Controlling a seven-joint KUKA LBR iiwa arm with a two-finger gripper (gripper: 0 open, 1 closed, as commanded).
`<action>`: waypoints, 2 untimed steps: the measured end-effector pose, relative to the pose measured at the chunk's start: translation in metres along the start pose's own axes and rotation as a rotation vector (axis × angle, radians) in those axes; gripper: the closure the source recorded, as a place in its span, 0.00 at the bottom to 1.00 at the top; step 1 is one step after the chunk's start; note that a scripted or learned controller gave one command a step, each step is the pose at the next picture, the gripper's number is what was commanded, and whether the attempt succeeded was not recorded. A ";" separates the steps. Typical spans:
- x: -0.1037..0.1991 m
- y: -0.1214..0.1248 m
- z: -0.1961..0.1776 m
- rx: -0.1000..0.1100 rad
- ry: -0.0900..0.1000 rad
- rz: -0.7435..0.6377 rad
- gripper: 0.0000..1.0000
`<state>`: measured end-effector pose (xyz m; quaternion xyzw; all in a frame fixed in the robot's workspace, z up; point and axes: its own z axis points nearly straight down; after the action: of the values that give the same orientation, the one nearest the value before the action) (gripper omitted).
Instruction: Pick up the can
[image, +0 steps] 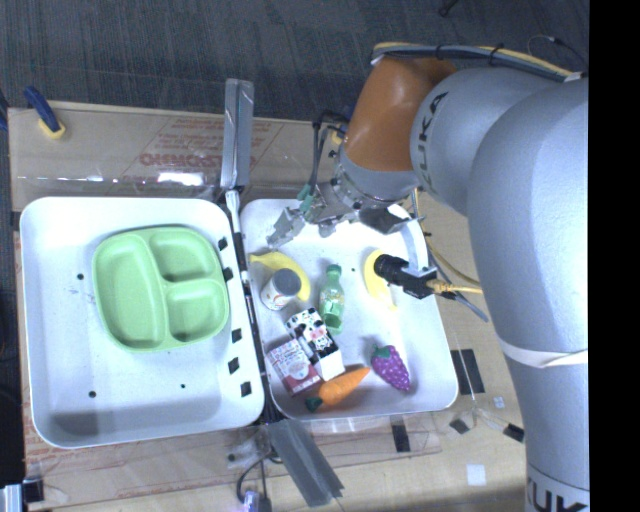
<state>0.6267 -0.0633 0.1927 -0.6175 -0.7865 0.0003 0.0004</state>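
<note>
Hovering over the right bin (432, 392), the hand (292, 222) spreads its fingers empty, above the can (281, 289).

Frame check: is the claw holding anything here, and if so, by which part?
Nothing is held. The claw hangs over the back of the right white bin with nothing between its fingers; the small round metal can sits on the bin floor, apart from it.

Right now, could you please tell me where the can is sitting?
The can stands in the right bin, near its left wall, just below the banana and left of the green bottle.
</note>
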 end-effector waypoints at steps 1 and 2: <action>-0.033 -0.012 0.100 0.002 0.000 -0.035 0.00; -0.033 -0.011 0.090 0.002 -0.001 -0.039 1.00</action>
<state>0.6234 -0.0984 0.1029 -0.6021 -0.7985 0.0013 0.0005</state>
